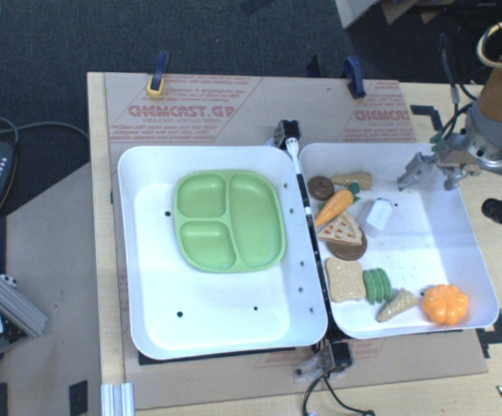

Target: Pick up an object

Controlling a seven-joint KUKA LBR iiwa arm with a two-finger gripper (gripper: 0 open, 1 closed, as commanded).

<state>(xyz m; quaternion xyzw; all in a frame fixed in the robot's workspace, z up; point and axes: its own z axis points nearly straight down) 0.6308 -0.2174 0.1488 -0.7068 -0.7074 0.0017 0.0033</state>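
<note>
Toy food, a loose pile of it, all in the right bin (pixel 480 258); left bin (pixel 138 232) just has a green divided plate (pixel 231 221) near its middle, flat. Going left to right in the right bin: brown round piece (pixel 321 187) and a tan peanut-looking piece (pixel 353 180) near the far left corner, orange carrot (pixel 335 206) slanting down-left below them, pizza-like wedge (pixel 341 230) on a brown cookie (pixel 349 248), bread slice (pixel 345 280) nearer me, green ridged piece (pixel 376 284) touching it, small cone-shaped piece (pixel 396 305), then an orange pumpkin (pixel 446 304) near the front right corner. A pale whitish block (pixel 379 215) sits alone mid-bin.

Gripper (pixel 420 172) hangs over the bin's far right part, arm coming in from the right. I see the fingers spread apart, nothing between them.

Relation that matters, as I judge it: the whitish block is the nearest thing, lying down-left of the fingers, near but not under them. Carrot is further left, long axis diagonal. Pumpkin is well apart toward the front. I'd go for the block: short shift left and toward me, then down.
</note>
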